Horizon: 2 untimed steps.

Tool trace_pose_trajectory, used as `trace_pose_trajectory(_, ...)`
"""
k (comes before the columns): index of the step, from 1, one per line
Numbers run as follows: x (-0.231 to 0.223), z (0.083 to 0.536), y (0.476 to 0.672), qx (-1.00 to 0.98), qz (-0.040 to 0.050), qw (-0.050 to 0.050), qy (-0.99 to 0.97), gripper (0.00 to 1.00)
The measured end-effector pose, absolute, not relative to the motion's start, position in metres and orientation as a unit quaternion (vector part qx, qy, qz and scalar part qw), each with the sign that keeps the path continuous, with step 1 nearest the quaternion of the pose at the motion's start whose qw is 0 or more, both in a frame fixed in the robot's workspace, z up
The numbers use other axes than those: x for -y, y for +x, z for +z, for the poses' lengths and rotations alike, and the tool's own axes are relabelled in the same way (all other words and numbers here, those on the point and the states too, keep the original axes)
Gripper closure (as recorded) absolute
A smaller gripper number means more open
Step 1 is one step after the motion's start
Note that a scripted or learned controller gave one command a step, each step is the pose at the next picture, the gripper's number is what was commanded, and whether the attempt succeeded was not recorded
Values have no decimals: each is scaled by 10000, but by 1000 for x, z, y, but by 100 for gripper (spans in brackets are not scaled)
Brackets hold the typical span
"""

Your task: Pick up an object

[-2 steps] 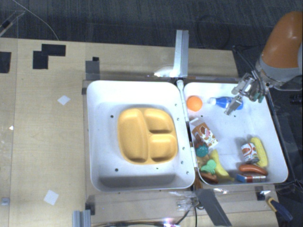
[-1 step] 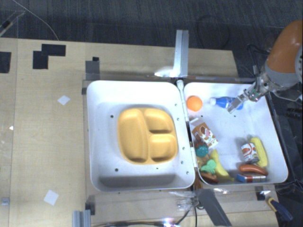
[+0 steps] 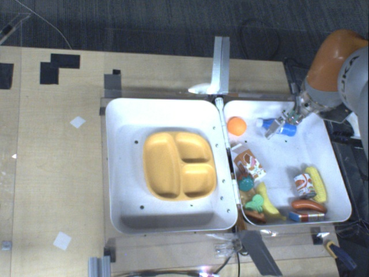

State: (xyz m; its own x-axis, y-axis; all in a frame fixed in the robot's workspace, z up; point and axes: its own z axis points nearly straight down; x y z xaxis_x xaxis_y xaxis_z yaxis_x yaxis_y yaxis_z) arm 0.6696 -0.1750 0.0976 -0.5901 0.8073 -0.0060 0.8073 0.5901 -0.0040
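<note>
My gripper [image 3: 281,126] sits low in the far part of the right bin [image 3: 340,172], reaching in from the upper right. It is directly over a small blue object [image 3: 287,129], whose blue shows on both sides of the gripper tip. Whether the object is gripped is hidden by the gripper itself. An orange ball [image 3: 236,125] lies just left of it, near the bin's far left corner.
The right bin's near half holds a brown packet [image 3: 249,165], a teal ball [image 3: 246,184], a yellow banana [image 3: 268,203], a yellow corn cob [image 3: 316,183], a small can [image 3: 302,184] and a red sausage [image 3: 308,205]. A yellow divided tray [image 3: 179,164] lies in the left bin [image 3: 124,154].
</note>
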Motion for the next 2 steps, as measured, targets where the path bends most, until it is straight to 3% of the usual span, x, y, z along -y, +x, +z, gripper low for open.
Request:
trace_pose_trajectory(1, 172, 108, 673, -8936, -3, 89, 4488, 100)
trace_pose_trajectory(2, 106, 222, 672, -8072, 40, 62, 5903, 100)
